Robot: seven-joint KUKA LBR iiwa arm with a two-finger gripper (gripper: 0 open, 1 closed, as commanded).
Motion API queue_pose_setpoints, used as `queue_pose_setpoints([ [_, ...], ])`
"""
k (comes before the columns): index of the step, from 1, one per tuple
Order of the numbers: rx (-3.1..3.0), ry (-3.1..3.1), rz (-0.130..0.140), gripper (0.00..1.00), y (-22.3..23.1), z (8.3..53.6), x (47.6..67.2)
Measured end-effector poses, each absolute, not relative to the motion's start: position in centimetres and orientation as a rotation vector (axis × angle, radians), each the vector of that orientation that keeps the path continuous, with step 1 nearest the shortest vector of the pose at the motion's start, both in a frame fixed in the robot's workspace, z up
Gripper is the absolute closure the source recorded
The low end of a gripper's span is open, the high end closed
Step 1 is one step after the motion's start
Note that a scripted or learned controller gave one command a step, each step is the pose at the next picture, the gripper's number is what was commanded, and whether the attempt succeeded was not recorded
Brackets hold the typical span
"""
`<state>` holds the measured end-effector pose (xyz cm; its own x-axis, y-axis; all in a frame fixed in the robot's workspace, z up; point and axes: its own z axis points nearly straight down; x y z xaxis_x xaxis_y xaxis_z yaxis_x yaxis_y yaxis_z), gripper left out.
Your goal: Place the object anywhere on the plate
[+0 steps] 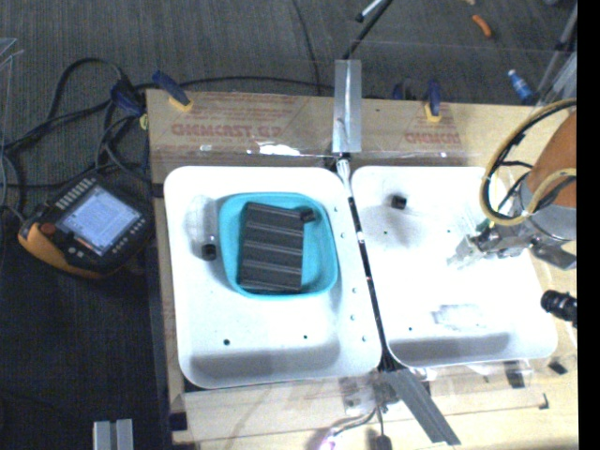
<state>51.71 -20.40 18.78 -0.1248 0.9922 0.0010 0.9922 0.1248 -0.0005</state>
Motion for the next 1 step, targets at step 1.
queue_pose_setpoints([
  [1,-2.077,-2.355,0.000,0.00,-20.40,18.78,51.71],
])
